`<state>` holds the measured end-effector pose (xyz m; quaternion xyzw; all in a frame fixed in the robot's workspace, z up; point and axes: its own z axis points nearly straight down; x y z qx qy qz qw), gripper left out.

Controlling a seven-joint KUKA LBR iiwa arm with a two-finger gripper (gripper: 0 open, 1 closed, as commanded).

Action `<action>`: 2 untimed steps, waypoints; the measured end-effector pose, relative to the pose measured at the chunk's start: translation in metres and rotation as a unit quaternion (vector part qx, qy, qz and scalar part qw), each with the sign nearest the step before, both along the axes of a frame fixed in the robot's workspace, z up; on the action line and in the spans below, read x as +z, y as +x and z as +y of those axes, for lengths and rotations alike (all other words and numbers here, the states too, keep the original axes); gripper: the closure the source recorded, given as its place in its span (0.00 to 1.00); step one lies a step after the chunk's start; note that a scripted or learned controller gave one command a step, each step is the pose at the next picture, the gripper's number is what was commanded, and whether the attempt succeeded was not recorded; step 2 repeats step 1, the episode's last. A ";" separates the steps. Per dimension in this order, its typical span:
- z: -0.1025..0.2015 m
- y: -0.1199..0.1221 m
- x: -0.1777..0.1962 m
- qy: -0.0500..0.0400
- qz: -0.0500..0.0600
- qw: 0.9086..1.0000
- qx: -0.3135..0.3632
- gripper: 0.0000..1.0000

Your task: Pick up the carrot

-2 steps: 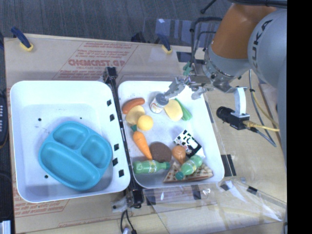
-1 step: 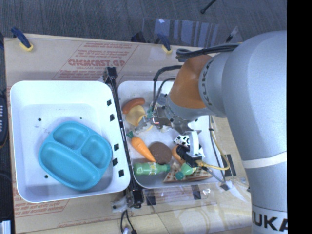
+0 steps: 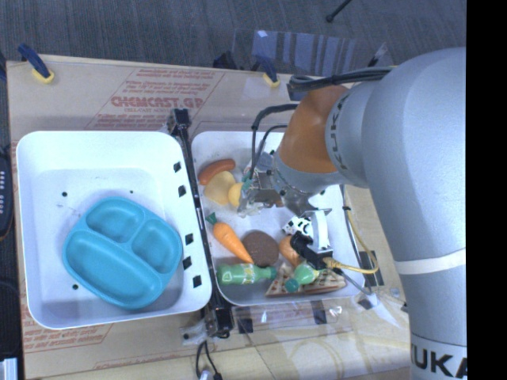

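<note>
The carrot [image 3: 230, 241] lies in the right bin [image 3: 207, 145], near its left wall, long axis from 10 to 4 o'clock, green top at 10. The gripper [image 3: 252, 199] hangs at 1 o'clock from it

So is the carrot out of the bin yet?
No. The carrot lies in the right bin, beside the brown round piece, apart from the tool.

dark grey carpet [image 3: 158, 14] beyond cardboard-topped bench [image 3: 119, 93]
</note>
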<state>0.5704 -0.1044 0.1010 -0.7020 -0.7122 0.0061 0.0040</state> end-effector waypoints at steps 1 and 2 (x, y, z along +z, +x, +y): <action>0.096 -0.094 0.091 0.002 -0.003 0.995 -0.101 1.00; 0.096 -0.094 0.091 0.002 -0.003 0.995 -0.101 1.00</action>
